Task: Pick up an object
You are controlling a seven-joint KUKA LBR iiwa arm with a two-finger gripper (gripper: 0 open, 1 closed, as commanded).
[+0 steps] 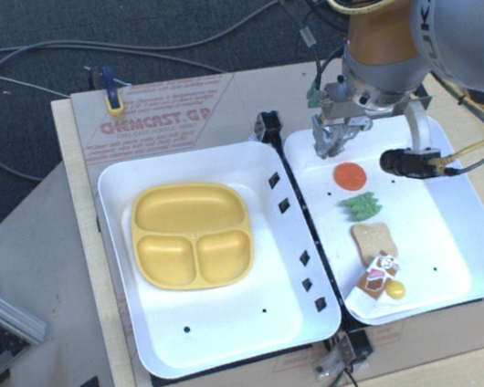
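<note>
While the gripper (336, 137) hangs over the right bin (456, 224), I cannot tell its state; the red round piece (349, 176) lies just below it, apart.

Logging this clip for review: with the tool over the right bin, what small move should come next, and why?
Probably a short shift toward the near side, then a descent onto the red slice. The tool sits over the far end of the right bin with nothing visibly between its fingers, and that slice lies closest, just nearer the camera, apart from the green piece.
</note>
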